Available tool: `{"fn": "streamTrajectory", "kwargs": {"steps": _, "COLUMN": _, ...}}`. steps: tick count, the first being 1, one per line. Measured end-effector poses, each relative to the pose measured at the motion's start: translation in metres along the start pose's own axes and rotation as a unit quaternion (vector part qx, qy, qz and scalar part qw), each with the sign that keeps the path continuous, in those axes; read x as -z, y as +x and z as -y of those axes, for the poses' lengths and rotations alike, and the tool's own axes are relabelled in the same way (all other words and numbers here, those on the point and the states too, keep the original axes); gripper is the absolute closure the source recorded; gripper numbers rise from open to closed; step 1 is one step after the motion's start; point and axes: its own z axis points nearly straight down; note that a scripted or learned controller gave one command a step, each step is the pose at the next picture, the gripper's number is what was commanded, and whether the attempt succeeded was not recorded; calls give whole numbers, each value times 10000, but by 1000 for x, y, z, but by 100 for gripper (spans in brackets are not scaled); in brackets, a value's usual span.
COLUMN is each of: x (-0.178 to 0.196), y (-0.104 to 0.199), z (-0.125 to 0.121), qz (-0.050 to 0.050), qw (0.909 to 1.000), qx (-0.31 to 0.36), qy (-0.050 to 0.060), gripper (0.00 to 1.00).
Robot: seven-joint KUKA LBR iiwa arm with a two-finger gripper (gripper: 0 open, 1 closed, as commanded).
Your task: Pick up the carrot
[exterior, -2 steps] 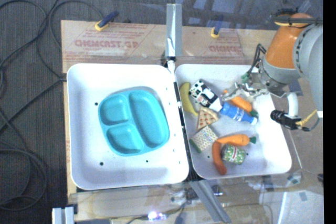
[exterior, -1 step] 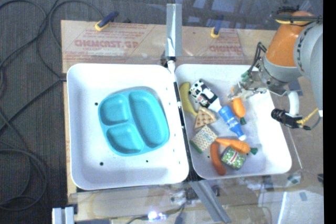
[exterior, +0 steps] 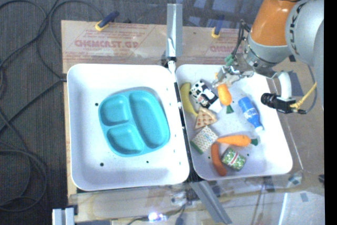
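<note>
A carrot (exterior: 234, 140), orange with a green stem end pointing right, lies flat in the lower part of the right bin (exterior: 279, 145). A second, shorter orange piece (exterior: 225, 95) with a small green tip lies higher in the same bin. My gripper (exterior: 227, 75) hangs over the bin's upper middle, and its tip meets the top end of that shorter orange piece. Whether that piece is gripped is hidden by the wrist. The long carrot lies well below the gripper and apart from it.
Around the carrot lie a red-orange sausage (exterior: 217, 159), a green can (exterior: 234, 159), a checked packet (exterior: 204, 139), a cracker wedge (exterior: 205, 118), a blue bottle (exterior: 250, 112), a banana (exterior: 186, 98) and a black-and-white toy (exterior: 202, 93). The left bin (exterior: 79, 129) holds a blue divided tray (exterior: 135, 121).
</note>
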Motion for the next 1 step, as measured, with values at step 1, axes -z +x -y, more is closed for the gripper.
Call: {"fn": "streamTrajectory", "kwargs": {"steps": 1, "x": -77, "y": -23, "z": 14, "qz": 41, "qw": 9982, "qx": -583, "qy": -147, "gripper": 100}}
